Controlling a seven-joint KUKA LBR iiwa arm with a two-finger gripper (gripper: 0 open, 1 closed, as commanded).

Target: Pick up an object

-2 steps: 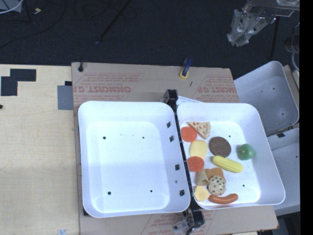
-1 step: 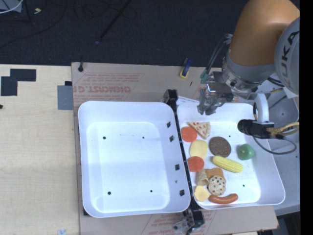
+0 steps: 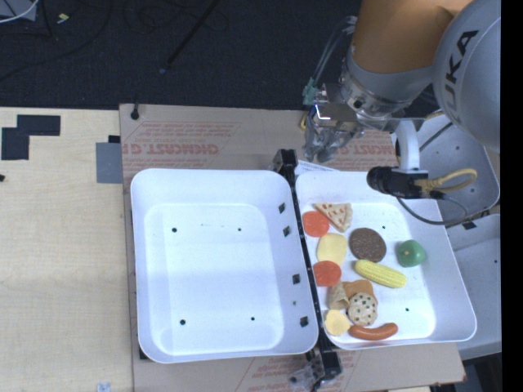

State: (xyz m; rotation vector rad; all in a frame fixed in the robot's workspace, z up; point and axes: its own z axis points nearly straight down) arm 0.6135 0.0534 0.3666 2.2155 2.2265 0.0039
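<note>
My gripper (image 3: 325, 144) hangs above the bench just behind the back rim of the right bin (image 3: 453, 300), near that bin's back left corner. Toy food lies in this bin. A triangular pizza slice (image 3: 335, 214) and a red tomato slice (image 3: 315, 223) are closest to the gripper. Further forward lie a pale yellow disc (image 3: 331, 247), a brown patty (image 3: 367, 243), a green fruit (image 3: 410, 253), a corn cob (image 3: 380, 273), a second red slice (image 3: 328, 273), a chocolate-chip cookie (image 3: 362, 309) and a sausage (image 3: 373, 331). I see nothing held in the gripper.
The left bin (image 3: 212, 268) stands beside the right one, joined by a black divider with clips (image 3: 296, 243). A black cable plug (image 3: 392, 180) hangs over the right bin's back edge. The arm's orange band and grey body (image 3: 417, 39) loom at the upper right.
</note>
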